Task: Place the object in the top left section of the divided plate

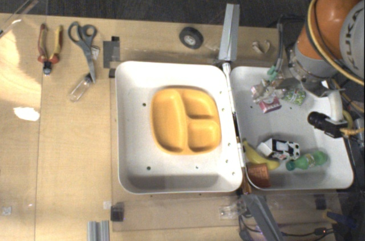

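At the near edge of the right bin [342,180] several small things lie close together: a brown block [259,173] in the near left corner, a yellow banana-shaped toy [258,155] just behind it, then a black and white cow-patterned item [279,148], and to the right of it a green bottle-like toy [306,161] lying on its side. The left bin [134,120] holds the yellow divided plate [185,119] in its middle, with one long section on the left and two smaller sections on the right; all sections show only their own yellow surface. Farther back in the right bin, a crumpled clear wrapper with pink and green marks [276,92] rests on the floor of the bin, and the gripper [279,72] stands just above it, near the far wall. Whether it touches the wrapper I cannot tell, and how it is set is hidden by blur and by the arm [336,23], so I cannot tell if it holds anything. Which thing is the task's object is not clear; all loose things are in the right bin, apart from the plate. On the bench [57,148] beyond the left bin lie scissors [85,46], red-handled pliers [48,46] and a roll of tape [191,37].
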Available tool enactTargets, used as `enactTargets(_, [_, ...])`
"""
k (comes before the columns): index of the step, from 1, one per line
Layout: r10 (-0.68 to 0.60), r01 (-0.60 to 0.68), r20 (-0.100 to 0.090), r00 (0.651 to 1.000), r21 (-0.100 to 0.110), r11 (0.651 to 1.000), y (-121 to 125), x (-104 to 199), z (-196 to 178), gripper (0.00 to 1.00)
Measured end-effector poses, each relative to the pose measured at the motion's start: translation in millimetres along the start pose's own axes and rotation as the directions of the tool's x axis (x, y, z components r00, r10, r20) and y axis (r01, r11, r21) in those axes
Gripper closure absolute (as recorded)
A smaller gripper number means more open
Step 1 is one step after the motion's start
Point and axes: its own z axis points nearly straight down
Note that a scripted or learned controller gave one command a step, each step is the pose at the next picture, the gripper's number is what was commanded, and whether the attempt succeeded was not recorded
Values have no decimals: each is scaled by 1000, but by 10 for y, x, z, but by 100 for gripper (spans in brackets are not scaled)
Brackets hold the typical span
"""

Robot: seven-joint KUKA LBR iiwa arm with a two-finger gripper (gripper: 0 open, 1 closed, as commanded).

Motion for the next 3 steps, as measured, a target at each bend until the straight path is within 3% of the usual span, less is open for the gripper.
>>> enactTargets(1, [80,-80,-1,997,3,997,272,651,48,100])
enactTargets(2, [33,-33,-2,999,4,999,438,1137,335,100])
enactTargets(3, [33,-33,-2,999,3,999,439,1136,331,0])
